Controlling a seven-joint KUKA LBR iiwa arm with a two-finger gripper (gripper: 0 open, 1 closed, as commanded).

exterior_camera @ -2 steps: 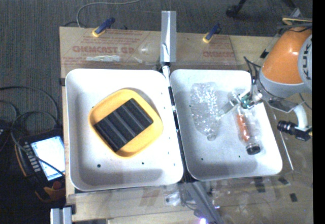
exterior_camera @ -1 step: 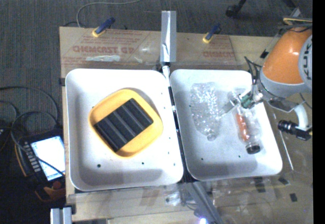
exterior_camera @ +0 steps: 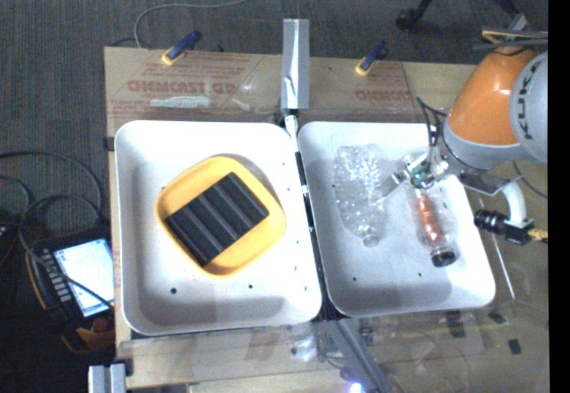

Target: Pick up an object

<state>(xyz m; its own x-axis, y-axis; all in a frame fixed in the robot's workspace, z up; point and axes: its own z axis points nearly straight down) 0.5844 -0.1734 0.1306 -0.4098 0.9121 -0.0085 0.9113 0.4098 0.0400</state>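
A yellow pad with a black ribbed top point(exterior_camera: 221, 214) lies in the left bin point(exterior_camera: 142, 293). In the right bin point(exterior_camera: 401, 293) a crumpled clear plastic bottle point(exterior_camera: 359, 188) lies left of centre. A slim clear tube with copper-coloured contents and a dark cap point(exterior_camera: 431, 224) lies near the right wall. My gripper point(exterior_camera: 417, 172) hangs low over the right bin's upper right part, between the bottle and the tube's top end. I see nothing held in it.
The grey arm with its orange band point(exterior_camera: 488, 110) reaches in over the right bin's far right corner. A metal post point(exterior_camera: 295, 61) stands behind the gap between the bins. Two clamps point(exterior_camera: 181, 46) sit on the cardboard at the back.
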